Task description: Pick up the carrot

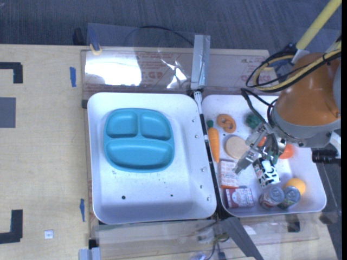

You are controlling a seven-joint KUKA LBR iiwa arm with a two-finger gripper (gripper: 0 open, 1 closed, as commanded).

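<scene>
The carrot is lying lengthwise against the left wall of the right bin — untouched. The gripper is hovering right of it, fingers spread and grasping nothing — seemingly poised for a descent, though misaligned with the target.

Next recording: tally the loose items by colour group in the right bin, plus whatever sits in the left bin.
Orange: 3, carrot, pretzel-like piece, round fruit
Tan: 1, disc
Red-and-white packets: 2
Blue: 1, divided plate
Total: 7
</scene>
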